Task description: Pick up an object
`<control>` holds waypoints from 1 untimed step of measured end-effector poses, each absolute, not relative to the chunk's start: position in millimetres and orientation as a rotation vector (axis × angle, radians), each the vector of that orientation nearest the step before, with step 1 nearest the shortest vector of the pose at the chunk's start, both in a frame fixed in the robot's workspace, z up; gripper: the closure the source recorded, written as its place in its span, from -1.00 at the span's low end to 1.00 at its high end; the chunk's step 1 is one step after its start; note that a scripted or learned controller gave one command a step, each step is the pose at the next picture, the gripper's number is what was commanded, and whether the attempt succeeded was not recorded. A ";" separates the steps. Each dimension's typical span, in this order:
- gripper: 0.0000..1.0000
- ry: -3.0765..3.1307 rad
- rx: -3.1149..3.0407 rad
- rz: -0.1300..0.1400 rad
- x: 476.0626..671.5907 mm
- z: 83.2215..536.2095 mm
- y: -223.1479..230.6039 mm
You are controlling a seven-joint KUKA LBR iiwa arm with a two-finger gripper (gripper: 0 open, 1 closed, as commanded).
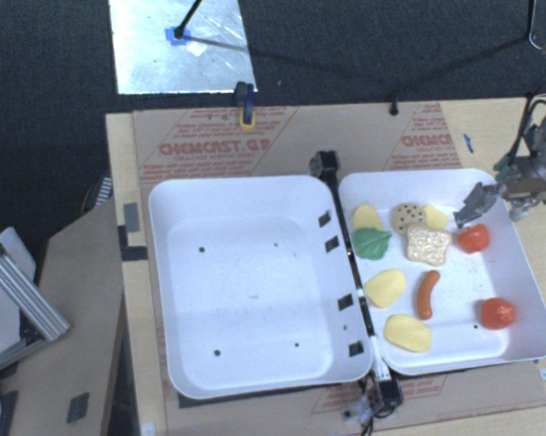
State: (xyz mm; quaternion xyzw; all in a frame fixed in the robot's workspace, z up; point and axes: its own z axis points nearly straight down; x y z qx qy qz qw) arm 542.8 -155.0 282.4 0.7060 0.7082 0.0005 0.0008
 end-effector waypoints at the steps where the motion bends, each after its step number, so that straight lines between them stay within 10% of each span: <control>1: -1.00 2.231 2.225 -0.007 537.8 142.3 -136.0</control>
